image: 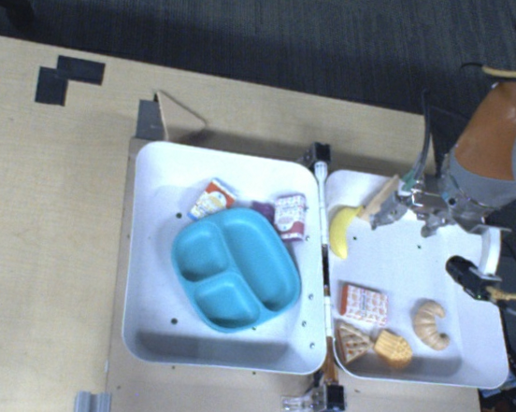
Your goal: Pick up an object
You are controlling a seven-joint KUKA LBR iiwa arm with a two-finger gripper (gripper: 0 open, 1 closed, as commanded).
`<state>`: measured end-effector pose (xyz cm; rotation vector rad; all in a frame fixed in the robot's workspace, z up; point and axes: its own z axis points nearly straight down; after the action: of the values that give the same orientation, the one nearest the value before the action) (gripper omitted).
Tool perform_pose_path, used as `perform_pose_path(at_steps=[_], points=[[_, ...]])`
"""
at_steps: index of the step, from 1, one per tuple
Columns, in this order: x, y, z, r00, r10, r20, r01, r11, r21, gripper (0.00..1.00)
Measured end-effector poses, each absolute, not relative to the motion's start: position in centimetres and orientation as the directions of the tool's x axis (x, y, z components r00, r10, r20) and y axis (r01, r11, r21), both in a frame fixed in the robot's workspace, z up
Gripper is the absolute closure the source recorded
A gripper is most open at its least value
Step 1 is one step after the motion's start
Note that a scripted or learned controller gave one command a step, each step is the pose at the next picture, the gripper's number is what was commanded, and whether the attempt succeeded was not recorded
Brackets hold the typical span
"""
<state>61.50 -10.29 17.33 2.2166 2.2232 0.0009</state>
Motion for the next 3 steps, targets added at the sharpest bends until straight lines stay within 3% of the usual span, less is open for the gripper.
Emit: perform_pose_path(at_steps=[1, 2, 3], points=[[58.0, -8.6, 8.7, -0.003, 1.0, -0.001, 1.0, 0.003, 0.007, 0.0], [58.2, -8.5, 10.0, -0.004, 1.0, -0.001, 1.0, 0.004, 0.014, 1.0], [63.7, -1.8, 18.6, -0.006, 1.0, 0.002, 1.0, 0.006, 0.006, 1.0]])
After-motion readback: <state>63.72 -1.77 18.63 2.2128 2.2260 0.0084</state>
